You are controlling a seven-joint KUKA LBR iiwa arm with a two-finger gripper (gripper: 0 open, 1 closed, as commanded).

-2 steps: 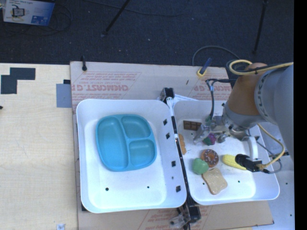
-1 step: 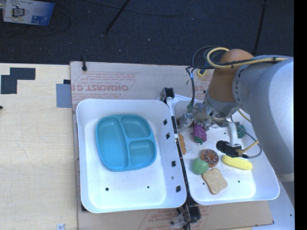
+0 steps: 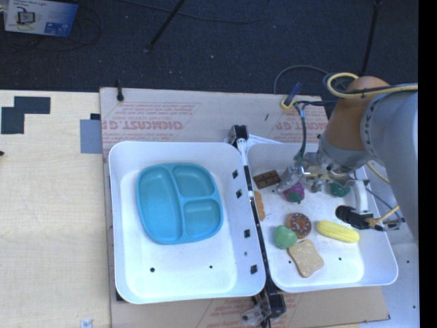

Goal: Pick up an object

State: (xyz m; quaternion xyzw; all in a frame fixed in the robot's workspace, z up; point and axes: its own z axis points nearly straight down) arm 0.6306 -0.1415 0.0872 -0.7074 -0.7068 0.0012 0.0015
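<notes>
From the camera view, the task looks barely begun: no object is lifted, and every item lies on a bin floor. The pincer (image 3: 308,178) hangs low over the upper part of the right bin (image 3: 382,265), close above a small purple and green object (image 3: 295,194), which appears the likeliest target; whether it touches that object I cannot tell, and whether it is open or closed is hidden by the wrist. What remains is the grasp and the lift.

The right bin holds the clutter: a brown block (image 3: 266,179) near its upper left, a round doughnut-like piece (image 3: 298,224), a green lump (image 3: 285,236) just beside it, a yellow corn cob (image 3: 337,231), a tan bread slice (image 3: 306,257) and a teal piece (image 3: 339,190) beneath the arm. The left bin (image 3: 130,265) holds a blue divided tray (image 3: 180,202). Both bins rest on the worktop (image 3: 48,224).
</notes>
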